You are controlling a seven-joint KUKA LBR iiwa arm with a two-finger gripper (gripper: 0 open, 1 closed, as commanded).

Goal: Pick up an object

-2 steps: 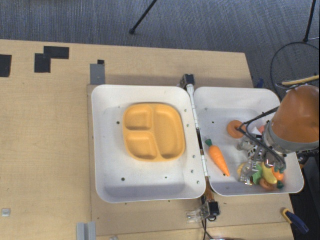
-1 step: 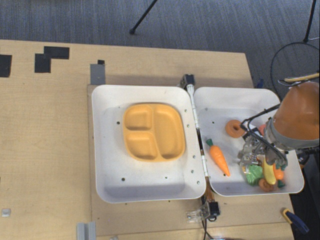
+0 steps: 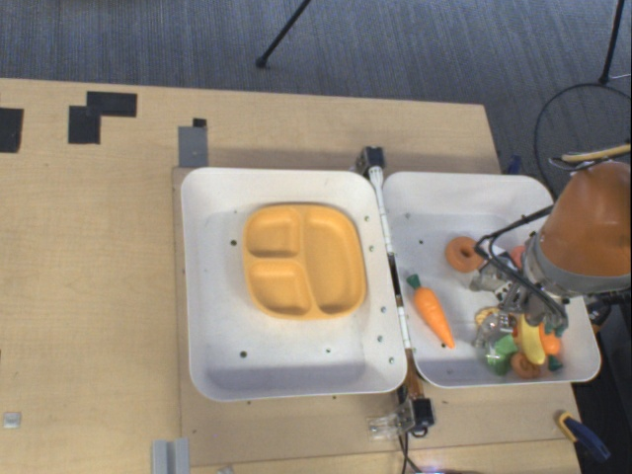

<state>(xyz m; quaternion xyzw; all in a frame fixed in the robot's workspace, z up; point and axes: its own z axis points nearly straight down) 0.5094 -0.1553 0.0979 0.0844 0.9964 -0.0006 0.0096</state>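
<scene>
The pincer (image 3: 506,309) hangs low in the right bin (image 3: 444,205); whether it grips anything, I cannot tell. A toy pile (image 3: 523,349) lies just under it, a carrot (image 3: 432,312) to its left.

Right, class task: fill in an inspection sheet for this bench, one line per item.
Surface: wooden bench with two white bins, left bin and right bin.
Job's things: toy carrot, orange ring, pile of small toy foods, all in the right bin.
Clutter: sectioned yellow tray in the left bin.
Grippers: pincer low over the pile; grasp cannot be judged.
Cables: black cables by the wrist.
Surroundings: grey carpet, black tape patches.
</scene>
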